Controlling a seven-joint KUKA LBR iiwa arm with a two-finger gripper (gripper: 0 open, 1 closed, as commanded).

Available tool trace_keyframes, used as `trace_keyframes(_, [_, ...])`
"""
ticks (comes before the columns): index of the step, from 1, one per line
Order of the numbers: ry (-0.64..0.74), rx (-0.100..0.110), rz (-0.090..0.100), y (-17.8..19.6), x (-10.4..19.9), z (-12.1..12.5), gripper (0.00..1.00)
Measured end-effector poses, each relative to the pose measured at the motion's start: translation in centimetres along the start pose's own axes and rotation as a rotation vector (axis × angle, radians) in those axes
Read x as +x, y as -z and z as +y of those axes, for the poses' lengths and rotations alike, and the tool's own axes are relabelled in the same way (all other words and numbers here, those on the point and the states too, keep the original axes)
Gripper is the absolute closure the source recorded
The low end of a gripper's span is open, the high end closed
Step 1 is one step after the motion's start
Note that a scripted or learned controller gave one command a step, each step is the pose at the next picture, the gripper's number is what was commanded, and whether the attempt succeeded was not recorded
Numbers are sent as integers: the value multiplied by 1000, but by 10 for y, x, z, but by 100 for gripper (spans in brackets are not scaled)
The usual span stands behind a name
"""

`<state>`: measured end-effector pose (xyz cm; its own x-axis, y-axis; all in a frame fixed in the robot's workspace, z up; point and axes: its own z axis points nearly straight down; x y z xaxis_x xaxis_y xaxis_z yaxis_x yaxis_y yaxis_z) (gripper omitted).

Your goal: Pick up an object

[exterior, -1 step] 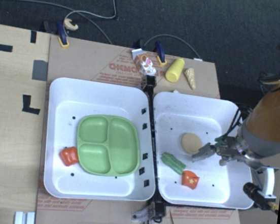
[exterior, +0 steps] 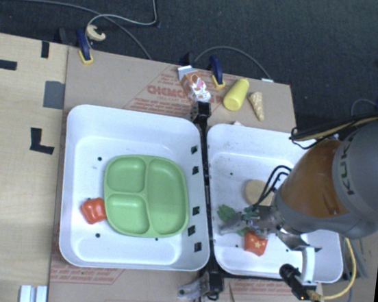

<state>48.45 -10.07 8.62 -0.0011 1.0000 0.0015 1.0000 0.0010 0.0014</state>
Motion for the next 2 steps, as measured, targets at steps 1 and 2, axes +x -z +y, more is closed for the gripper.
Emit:
trace_keyframes(1, [-1, -2, -3, 10, -1, 0, 100])
trace_keyframes(2, [2, 2, -1, 98, 76, 41, 100])
